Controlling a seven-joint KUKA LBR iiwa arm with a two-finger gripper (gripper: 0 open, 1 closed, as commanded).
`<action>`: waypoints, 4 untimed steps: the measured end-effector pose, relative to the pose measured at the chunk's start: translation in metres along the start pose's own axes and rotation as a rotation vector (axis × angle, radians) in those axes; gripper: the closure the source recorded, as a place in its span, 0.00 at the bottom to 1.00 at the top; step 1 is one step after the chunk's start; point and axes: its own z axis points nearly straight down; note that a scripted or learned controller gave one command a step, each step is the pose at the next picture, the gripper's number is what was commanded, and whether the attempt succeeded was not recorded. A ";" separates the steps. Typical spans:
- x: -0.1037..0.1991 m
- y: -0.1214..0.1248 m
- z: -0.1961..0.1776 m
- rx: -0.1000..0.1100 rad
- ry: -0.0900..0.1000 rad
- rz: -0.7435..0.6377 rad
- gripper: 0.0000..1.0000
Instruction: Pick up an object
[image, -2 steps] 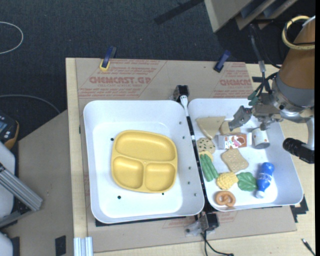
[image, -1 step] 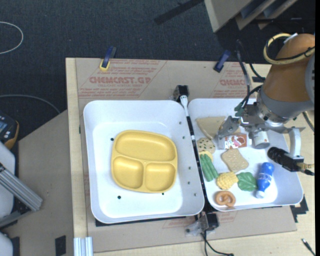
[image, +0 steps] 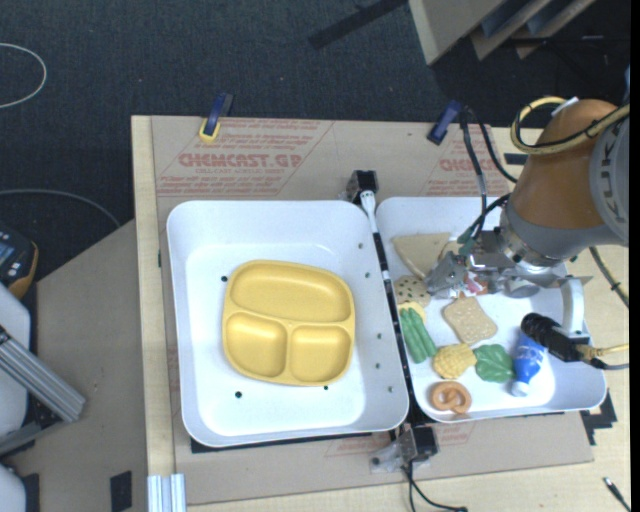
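Gripper (image: 452, 275) hangs low in the right bin (image: 420, 215), fingers look spread a bit, nothing between them. The cracker (image: 469, 319) sits just below it, pickle (image: 416, 333) to the cracker's left, blue bottle (image: 526, 365) to its right, pretzel (image: 451, 397) further down.

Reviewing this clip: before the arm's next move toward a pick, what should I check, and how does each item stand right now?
1. End effector over the right bin: ok.
2. Object visibly between its fingers: not ok, none seen.
3. Finger opening: cannot tell.
4. Candidates close by: ok, cracker and tan wedge lie next to it.
5. Yellow divided plate sits alone in the left bin: ok.
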 end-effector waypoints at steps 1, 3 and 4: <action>0.000 0.009 0.056 0.001 0.000 -0.001 0.00; 0.000 0.013 0.061 -0.020 -0.003 0.000 1.00; -0.010 0.012 0.004 -0.015 -0.004 0.001 1.00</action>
